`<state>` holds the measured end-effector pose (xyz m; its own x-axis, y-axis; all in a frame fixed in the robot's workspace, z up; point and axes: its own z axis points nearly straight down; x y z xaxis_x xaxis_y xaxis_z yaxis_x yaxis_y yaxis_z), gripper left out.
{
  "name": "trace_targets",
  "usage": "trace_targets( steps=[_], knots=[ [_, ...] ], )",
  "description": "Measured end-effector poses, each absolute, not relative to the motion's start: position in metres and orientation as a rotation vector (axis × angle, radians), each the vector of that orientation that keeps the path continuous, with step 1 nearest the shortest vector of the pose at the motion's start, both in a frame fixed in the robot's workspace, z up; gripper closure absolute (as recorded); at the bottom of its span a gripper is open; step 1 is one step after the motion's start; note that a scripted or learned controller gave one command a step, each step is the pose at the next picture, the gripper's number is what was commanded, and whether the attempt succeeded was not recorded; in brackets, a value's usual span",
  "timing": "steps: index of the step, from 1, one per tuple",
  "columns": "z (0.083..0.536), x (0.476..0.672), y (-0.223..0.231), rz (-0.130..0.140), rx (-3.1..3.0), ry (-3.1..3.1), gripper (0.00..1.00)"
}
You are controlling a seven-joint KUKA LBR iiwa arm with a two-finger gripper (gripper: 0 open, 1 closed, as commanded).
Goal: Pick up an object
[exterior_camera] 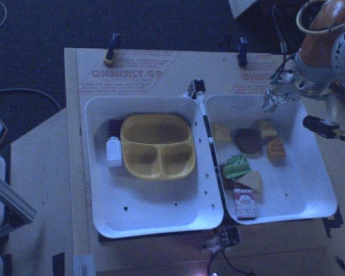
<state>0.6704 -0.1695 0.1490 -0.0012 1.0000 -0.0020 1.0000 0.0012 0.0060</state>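
My gripper (271,103) hangs over the back edge of the right bin (310,183), above and just right of a small tan block (267,129); nothing shows between its fingers. In that bin lie a yellow piece (221,133), a dark brown round disc (248,141), an orange waffle-like piece (276,149), a green item (237,167), a pale wedge (251,180) and a red and white packet (245,204).
The left bin (155,211) holds a yellow divided plate (157,146) and a small white bottle (114,151) at its left side. A ridge with screws divides the two bins. Clamps sit on the board's far edge.
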Motion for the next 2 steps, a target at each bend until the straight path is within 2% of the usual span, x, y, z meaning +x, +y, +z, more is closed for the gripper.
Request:
trace_targets(
  steps=[2],
  knots=[
    [0.228, 0.679, -0.174, 0.005, 2.215, 2.218, 1.0]
  ],
)
